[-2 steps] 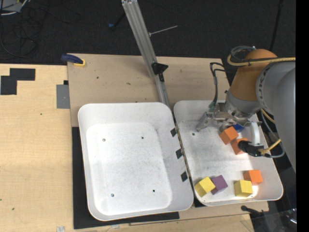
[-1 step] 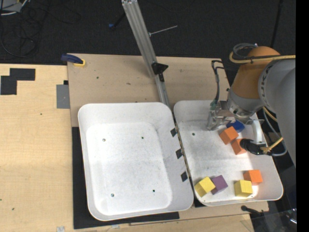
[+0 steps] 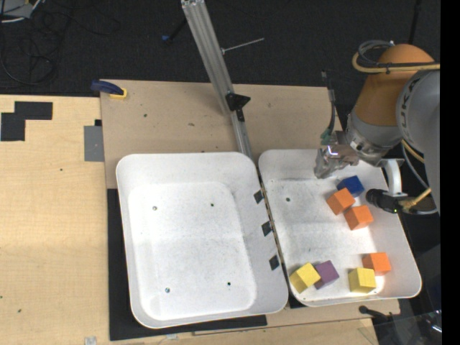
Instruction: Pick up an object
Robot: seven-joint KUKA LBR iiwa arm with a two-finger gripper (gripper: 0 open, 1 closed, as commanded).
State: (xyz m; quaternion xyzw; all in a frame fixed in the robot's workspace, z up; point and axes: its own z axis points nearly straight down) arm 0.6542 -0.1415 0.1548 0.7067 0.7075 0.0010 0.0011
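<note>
My gripper hangs over the far part of the right bin, just left of a blue cube. Nothing shows in its grasp. Two orange cubes lie just below the blue one. Along the bin's near edge sit a yellow cube, a purple cube, a second yellow cube and a third orange cube.
The left bin lies beside the right one, with black clips along the shared edge. A slanted aluminium bar rises behind the bins. The arm's orange band stands at the right.
</note>
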